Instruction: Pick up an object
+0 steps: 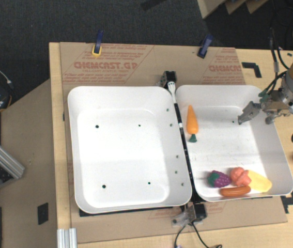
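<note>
While the gripper point(249, 113) hung over the far right part of the right bin point(224, 94), we honestly couldn't tell whether its jaws were spread or pressed together; from that slanted camera it was just a grey wedge with nothing visibly caught in it.

For the step in hand, which we read as picking a target and lining up, the carrot point(191, 120) looked like our best bet. It lay alone, well off to the side of the jaws toward the divider between the bins, with bare white floor all round it. Our thinking was to come straight down over its thick middle and close across the narrow width, not along the length, so it wouldn't squirt out. Keeping clear of the bin wall beside it seemed like the main thing to watch.

As for looks: the carrot was a small orange toy, tapered, with a little green stub at the end nearer the camera, lying roughly lengthwise along the divider.

The other stuff sat bunched in the near corner, well away from the jaws: purple grapes point(219, 179), a pinkish piece point(241, 175), a yellow piece point(260, 182) and a sausage point(234, 191), all touching or nearly so. We figured grabbing from that pile would be messier. The left bin point(84, 138) was well beyond the jaws.
</note>
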